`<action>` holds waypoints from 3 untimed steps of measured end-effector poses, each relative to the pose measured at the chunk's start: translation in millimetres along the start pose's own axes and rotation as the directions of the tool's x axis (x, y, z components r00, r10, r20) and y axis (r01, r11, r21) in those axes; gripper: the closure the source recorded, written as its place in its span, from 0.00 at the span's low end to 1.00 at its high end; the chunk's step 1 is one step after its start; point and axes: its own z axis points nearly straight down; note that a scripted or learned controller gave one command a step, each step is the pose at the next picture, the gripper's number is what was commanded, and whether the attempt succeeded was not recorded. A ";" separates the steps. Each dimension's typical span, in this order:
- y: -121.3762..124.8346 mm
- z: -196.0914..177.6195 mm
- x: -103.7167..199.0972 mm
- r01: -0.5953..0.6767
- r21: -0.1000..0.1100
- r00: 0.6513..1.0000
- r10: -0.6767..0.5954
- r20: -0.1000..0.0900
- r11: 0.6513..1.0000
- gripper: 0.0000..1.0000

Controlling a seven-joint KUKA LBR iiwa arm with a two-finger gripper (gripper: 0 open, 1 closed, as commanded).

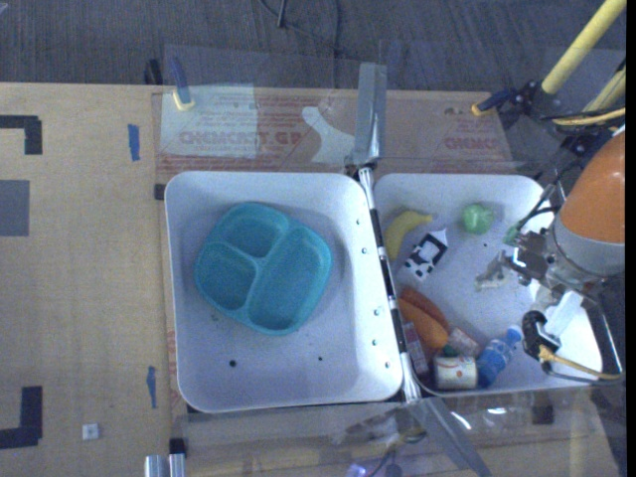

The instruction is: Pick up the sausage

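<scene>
Sausage [425,316]: an orange-brown link in the right bin [452,189], close to that bin's left wall and toward its near-left corner. It lies flat.

Long axis: slanted, running from the left wall down and rightward toward the near edge (its lower end is tucked among the small packages there).

Gripper [509,266]: over the right half of the same bin, near the right wall, hanging from the grey wrist under the orange band. Nothing sits between its fingers; how wide they stand I cannot tell, since cables and wrist hardware crowd the view.

Key relation: the sausage lies to the left of the gripper and a little nearer the bin's near edge, well apart from it, with bare bin floor between. My judgement: the reach must travel leftward across the bin, and the fingers should close across the link's narrow width, not along its slant.

Neighbours: a banana [405,229] just above the sausage toward the far-left corner, a black-and-white carton [427,253] beside it, a green ball [478,217] near the far edge, a small jar [455,371] and a blue bottle [497,358] at the near edge, touching or nearly touching the sausage's lower end.

Risk: the left wall and the clutter leave little room for a finger.

Left bin [189,207]: holds a teal divided plate [263,266].
</scene>
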 end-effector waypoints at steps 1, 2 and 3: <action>-8.5 -13.7 -5.1 -0.080 -0.003 0.997 0.080 0.000 0.997 0.00; -51.0 19.6 5.5 -0.310 0.001 0.951 0.310 0.001 0.951 0.00; 47.1 -42.7 54.8 -0.536 -0.003 0.844 0.536 0.000 0.844 0.00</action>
